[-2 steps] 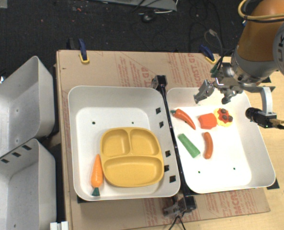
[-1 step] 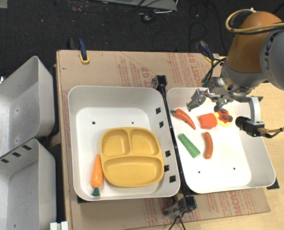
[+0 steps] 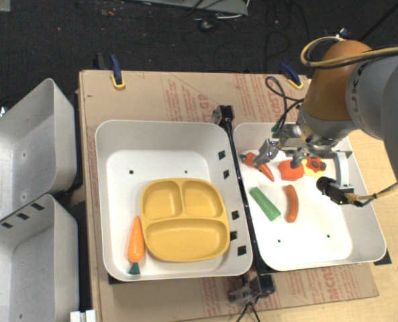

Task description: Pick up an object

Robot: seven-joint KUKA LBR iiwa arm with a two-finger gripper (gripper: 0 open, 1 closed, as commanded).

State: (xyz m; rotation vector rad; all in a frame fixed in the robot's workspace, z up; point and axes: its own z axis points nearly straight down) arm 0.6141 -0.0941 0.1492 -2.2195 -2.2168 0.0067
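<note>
My arm (image 3: pixel 360 86) in from right, orange band above wrist. My claw (image 3: pixel 289 154) low over far end of right bin (image 3: pixel 360 250), among small toys. Red chilli pepper (image 3: pixel 264 168) just at claw's left side. Orange-red piece (image 3: pixel 292 171) right beneath claw, yellow bit (image 3: pixel 313 167) beside it. Green stick (image 3: pixel 264 203) and orange sausage (image 3: pixel 291 202) lie nearer, apart from claw. Left bin (image 3: pixel 111 146): yellow divided plate (image 3: pixel 185 220), toy carrot (image 3: pixel 136 241) just beside its left edge.

The arm (image 3: pixel 360 79) ran off the right edge; its wrist hid part of the right bin's (image 3: pixel 319 247) far wall and covered the orange piece (image 3: pixel 291 171) partly.
</note>
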